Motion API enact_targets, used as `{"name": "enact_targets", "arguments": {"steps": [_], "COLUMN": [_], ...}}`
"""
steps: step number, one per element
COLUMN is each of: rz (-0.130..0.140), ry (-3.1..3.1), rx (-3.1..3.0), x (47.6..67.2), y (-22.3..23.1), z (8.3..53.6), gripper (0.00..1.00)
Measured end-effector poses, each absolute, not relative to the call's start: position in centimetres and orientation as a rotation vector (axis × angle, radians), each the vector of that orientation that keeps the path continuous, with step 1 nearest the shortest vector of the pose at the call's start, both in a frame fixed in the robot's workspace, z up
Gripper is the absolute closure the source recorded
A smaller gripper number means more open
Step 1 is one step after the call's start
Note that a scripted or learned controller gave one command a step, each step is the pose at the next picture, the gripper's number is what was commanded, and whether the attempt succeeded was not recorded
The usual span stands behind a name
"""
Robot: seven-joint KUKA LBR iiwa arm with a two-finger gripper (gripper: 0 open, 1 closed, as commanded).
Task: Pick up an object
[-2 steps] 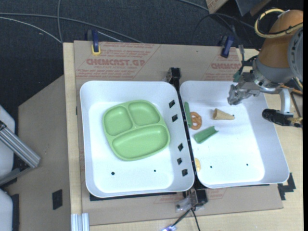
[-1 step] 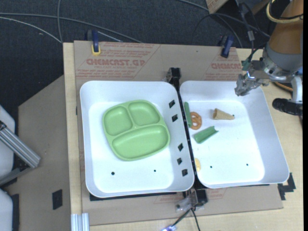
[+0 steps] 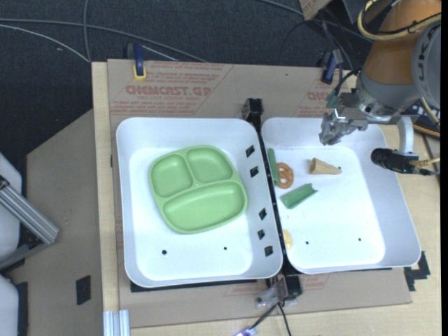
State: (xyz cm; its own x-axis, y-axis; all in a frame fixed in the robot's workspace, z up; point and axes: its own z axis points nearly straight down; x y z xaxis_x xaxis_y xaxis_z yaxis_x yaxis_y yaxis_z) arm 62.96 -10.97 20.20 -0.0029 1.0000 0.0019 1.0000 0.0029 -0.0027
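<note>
I am hovering my claw, finger state unreadable, above the right bin, aligning to descend squarely on the cone at its 6 o'clock.

green divided plate in left bin

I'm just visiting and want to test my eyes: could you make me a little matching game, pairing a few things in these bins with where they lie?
Things:
1. green divided plate
2. pretzel
3. cone-shaped piece
4. gripper

Places:
A. right bin, close to the divider
B. above the right bin's far edge
C. middle of the left bin
D. right bin, just right of the pretzel

Pairs: 1-C, 2-A, 3-D, 4-B
</note>
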Motion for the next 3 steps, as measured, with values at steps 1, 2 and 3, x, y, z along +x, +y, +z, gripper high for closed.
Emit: {"name": "enact_targets", "arguments": {"steps": [1, 2, 3], "rz": [0.000, -0.002, -0.004], "ry": [-2.223, -2.226, -2.226], "rx": [-2.215, -2.215, -2.217], "x": [62.0, 61.8, 61.5], "y": [-5.2, -0.7, 4.9], "z": [21.3, 22.2, 23.3], "gripper": [1.00, 1.00, 1.00]}}
